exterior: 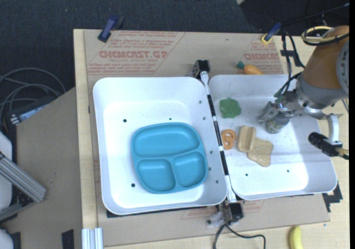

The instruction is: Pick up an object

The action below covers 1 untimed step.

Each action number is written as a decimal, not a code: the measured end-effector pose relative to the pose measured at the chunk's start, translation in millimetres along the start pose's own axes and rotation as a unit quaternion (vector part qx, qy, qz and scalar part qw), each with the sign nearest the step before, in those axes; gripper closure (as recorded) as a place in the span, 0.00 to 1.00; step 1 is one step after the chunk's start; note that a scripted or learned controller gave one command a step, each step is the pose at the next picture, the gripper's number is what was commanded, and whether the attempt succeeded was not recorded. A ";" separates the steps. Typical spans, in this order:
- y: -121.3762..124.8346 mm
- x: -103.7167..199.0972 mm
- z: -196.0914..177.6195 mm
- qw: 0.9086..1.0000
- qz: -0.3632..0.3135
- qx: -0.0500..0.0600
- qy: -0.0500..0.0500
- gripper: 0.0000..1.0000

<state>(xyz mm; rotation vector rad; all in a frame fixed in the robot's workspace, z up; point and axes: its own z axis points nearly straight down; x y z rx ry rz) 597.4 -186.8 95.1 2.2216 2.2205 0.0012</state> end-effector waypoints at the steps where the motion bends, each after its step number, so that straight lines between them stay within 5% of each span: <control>1: 23.5 78.1 9.8 1.000 -0.001 -0.001 0.000 1.00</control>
